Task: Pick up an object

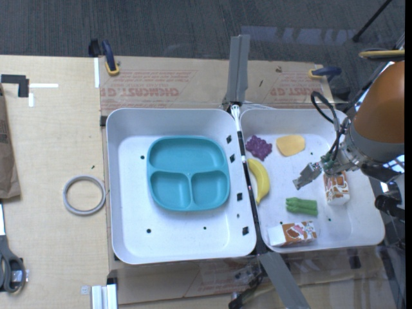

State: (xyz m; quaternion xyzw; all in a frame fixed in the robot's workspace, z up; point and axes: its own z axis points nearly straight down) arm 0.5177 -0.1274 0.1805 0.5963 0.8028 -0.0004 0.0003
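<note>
Right bin (360,234) taken as landmark. Gripper (308,176) positioned over bin centre; nothing seen between fingers, their spread not discernible. Held within bin: purple grape bunch (259,147), yellow piece (290,145), banana (259,179) at left wall, green vegetable (302,205), two small cartons (293,233) (337,188). Teal divided plate (189,173) placed in left bin (125,224).
</note>
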